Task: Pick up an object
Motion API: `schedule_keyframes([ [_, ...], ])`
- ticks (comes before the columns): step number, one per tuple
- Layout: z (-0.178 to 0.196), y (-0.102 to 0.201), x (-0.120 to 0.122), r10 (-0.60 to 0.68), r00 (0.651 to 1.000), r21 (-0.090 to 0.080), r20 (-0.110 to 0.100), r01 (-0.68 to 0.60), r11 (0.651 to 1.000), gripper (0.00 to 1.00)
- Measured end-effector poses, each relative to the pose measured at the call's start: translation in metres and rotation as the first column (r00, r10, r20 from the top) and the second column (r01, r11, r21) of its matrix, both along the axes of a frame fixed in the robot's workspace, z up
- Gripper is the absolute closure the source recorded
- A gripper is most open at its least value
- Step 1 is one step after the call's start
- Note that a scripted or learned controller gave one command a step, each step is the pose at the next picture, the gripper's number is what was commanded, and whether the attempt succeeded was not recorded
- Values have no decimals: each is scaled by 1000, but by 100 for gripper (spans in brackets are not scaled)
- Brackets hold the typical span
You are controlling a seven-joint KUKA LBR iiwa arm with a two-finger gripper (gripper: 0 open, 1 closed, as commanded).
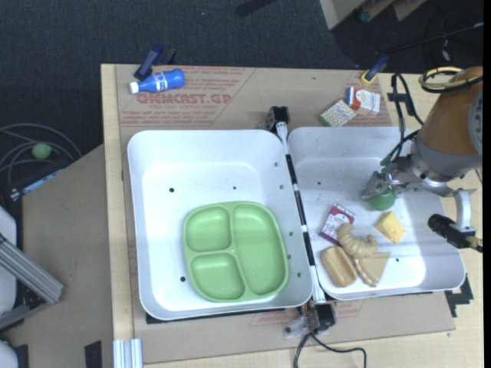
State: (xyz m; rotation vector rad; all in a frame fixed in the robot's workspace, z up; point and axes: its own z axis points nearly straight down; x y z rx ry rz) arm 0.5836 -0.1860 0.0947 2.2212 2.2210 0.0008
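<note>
My gripper (381, 186) is low in the right bin (322, 148), reaching in from the right, and sits right over a small green object (379, 200). Whether that object lies between the fingers is not visible. Nearer the front of the same bin lie a yellow cheese wedge (391, 227), a small red-and-white packet (335, 222), a tan bread roll (337, 266) and a pale pastry-like piece (363, 251). The arm's orange band (453, 125) rises at the right edge.
A green three-compartment plate (234, 249) lies in the left bin (176, 159). Behind the bins, a blue-and-white bottle (157, 81) lies on the cardboard, and small cartons (350, 107) stand near the right bin's back rim. A black clamp (279, 118) joins the bins.
</note>
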Motion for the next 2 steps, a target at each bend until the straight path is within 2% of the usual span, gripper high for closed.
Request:
schedule_keyframes([
  [1,66,23,-5,1,1000,0,2,-1,1000,100],
  [2,106,114,-57,2,1000,2,-3,-2,1000,100],
])
